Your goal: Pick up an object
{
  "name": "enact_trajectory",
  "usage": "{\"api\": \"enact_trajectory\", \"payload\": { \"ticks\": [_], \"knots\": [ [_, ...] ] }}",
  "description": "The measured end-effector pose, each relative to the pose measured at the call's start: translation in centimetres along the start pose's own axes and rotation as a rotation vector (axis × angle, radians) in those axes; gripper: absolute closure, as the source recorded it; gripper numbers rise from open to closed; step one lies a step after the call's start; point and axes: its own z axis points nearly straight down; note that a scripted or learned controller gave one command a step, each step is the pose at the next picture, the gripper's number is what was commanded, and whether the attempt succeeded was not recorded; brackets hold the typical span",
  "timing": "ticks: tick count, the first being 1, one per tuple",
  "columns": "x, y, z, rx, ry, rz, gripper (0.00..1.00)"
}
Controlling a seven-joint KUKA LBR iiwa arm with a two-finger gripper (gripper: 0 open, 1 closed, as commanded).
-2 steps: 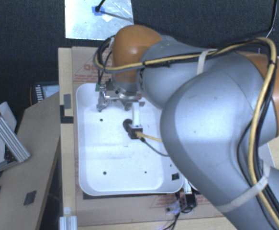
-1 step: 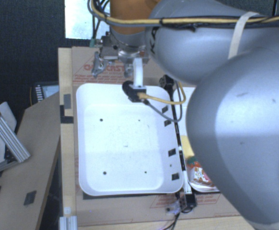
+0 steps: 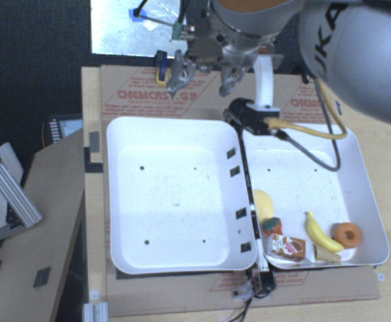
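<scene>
Hanging high above the far rim of the bins, the gripper was seen with its two fingers spread apart and nothing between them. The banana was found well apart from it, toward the near corner of the right bin, its long axis running away from the camera, beside an orange ring. A long reach toward the camera was judged necessary.

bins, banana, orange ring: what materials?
Bins: likely moulded plastic, white, smooth, faint sheen, rounded rims. Banana: probably plastic toy, uniformly yellow and glossy. Orange ring: plastic or rubber, matte-looking; too small to tell which.
</scene>
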Motion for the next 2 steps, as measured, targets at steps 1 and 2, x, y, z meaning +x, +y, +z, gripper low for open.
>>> {"api": "enact_trajectory", "payload": {
  "ticks": [1, 2],
  "knots": [
    [0.1, 0.2, 0.1, 0.012, -0.007, -0.007, 1.0],
    [3.0, 1.9, 11.9, 0.025, -0.01, -0.003, 1.0]
  ]
}}
